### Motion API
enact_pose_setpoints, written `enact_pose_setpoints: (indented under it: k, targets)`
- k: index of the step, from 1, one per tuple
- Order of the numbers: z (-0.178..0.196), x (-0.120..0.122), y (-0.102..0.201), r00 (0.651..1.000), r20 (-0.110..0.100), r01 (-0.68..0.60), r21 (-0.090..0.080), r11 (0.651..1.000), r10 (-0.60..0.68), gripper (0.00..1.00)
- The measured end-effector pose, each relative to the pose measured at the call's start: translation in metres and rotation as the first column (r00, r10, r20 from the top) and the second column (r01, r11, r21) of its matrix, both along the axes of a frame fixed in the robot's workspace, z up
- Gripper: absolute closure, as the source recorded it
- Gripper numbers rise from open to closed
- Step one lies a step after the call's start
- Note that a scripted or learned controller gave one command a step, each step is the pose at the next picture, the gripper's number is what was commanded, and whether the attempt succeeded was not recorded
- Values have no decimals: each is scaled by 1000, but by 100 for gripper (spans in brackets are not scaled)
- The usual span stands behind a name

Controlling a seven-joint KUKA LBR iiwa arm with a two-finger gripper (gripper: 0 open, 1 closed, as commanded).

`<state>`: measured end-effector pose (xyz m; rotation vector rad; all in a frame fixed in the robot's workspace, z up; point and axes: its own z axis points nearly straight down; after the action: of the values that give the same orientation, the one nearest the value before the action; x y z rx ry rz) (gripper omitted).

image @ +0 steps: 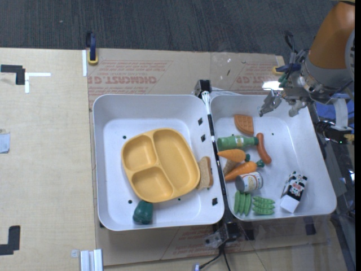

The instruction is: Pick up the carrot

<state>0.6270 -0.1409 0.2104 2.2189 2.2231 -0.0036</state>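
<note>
An orange carrot [241, 170] with a green top lies in the middle of the right bin [316, 145], pointing down-left. A second, smaller carrot [232, 155] lies just above it. My gripper [280, 107] hangs over the bin's far edge, up and to the right of both carrots and well apart from them. Its two fingers are spread, and nothing is between them.
Around the carrots lie a green bottle [237, 142], a red sausage [263, 148], a waffle piece [243, 124], a small can [250, 182], pea pods [252, 204] and a milk carton [293, 192]. The left bin [107, 151] holds a yellow divided plate [159, 164], a bread slice [205, 172] and a green object [143, 212].
</note>
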Motion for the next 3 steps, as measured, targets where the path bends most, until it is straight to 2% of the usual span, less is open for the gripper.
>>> enact_pose_setpoints:
  k: [1,2,3]
  targets:
    - [-88,-29,47,999,2,-47,1,999,47,0]
    - [-117,-69,39,997,4,83,3,997,-83,0]
    - [-118,-124,43,981,2,-195,3,981,195,0]
